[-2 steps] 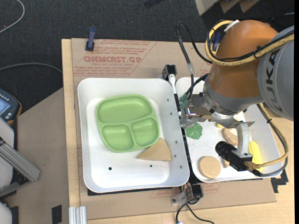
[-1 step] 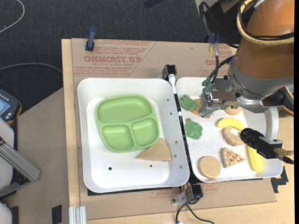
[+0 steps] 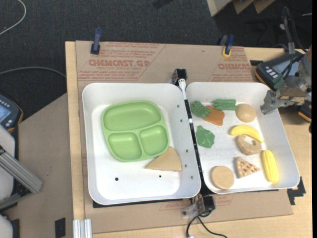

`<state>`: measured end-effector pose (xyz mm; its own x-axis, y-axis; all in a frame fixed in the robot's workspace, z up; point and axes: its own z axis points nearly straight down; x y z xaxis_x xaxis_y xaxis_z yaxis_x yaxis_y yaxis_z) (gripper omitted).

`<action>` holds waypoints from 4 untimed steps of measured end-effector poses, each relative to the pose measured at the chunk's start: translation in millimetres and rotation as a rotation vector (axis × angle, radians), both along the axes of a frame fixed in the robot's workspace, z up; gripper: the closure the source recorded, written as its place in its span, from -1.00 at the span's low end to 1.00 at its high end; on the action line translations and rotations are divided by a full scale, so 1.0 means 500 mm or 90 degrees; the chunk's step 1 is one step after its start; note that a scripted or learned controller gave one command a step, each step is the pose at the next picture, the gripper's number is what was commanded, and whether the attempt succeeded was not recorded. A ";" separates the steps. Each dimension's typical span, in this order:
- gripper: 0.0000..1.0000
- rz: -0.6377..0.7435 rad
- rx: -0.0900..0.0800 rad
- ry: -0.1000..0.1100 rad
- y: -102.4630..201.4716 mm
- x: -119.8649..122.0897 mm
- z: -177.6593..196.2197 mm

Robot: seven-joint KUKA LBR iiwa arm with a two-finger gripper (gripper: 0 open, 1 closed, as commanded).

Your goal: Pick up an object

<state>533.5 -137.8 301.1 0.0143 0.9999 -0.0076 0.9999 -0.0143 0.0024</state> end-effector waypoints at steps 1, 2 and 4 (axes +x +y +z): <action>1.00 0.015 0.006 0.002 0.224 -0.085 0.065; 1.00 0.014 0.006 0.005 0.357 -0.110 0.008; 1.00 0.002 0.004 0.008 0.061 -0.112 0.028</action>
<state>477.7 -107.1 315.4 0.0111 0.9999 -0.0011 0.9999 -0.0111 -0.0101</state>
